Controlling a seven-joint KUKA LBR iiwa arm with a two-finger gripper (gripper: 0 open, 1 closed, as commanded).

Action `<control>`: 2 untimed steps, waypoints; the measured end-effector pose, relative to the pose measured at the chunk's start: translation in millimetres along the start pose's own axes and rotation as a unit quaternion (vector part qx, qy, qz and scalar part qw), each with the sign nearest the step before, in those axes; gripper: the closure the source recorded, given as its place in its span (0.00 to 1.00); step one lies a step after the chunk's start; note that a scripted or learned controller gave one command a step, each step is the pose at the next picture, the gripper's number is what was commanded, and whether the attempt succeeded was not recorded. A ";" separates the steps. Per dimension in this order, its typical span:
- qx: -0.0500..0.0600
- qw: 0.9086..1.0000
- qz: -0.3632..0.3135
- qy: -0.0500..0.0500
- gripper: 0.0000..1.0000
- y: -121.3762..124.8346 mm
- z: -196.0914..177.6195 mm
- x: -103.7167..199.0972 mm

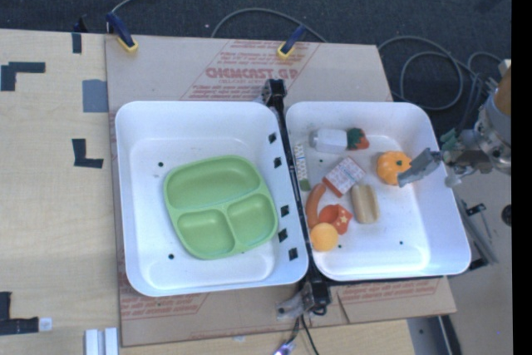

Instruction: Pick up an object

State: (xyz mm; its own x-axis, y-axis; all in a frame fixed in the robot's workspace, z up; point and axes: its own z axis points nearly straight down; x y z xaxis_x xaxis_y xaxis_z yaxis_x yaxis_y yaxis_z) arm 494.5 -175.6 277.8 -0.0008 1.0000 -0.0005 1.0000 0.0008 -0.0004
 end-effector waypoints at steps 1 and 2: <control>0.002 1.000 -0.001 0.001 0.00 112.1 125.4 -12.0; -0.003 1.000 -0.001 -0.001 0.00 148.3 190.6 -0.1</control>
State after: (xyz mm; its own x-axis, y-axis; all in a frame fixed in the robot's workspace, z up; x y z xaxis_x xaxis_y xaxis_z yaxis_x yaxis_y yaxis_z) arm 642.8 -175.6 87.1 -0.0025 1.0000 -0.0025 1.0000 0.0025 0.0060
